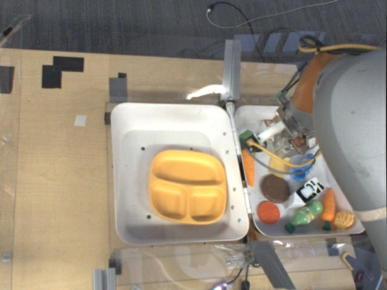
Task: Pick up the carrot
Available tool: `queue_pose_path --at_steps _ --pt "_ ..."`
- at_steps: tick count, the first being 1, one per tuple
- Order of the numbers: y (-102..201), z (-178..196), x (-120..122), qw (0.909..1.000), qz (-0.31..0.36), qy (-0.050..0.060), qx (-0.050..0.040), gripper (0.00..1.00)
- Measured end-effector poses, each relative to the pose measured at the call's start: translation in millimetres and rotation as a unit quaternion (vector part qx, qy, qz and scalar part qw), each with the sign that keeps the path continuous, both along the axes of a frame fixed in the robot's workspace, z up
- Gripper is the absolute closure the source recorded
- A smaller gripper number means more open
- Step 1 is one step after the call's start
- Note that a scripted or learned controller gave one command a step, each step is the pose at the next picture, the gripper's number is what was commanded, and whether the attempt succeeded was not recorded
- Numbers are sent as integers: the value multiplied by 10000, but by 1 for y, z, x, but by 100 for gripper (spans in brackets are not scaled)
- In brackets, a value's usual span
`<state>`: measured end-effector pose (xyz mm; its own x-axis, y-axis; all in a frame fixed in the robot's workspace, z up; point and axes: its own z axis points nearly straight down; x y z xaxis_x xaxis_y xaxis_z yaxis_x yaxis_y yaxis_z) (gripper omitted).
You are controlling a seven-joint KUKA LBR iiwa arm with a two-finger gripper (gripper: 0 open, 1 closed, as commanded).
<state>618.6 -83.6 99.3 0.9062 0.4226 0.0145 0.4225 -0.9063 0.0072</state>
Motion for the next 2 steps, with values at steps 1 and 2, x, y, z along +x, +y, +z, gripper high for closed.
queue_pose_path --at_steps 1,2 --pt "1 7 1 10000 56 22 0 100" --pt "2 14 1 9999 108 43 0 100"
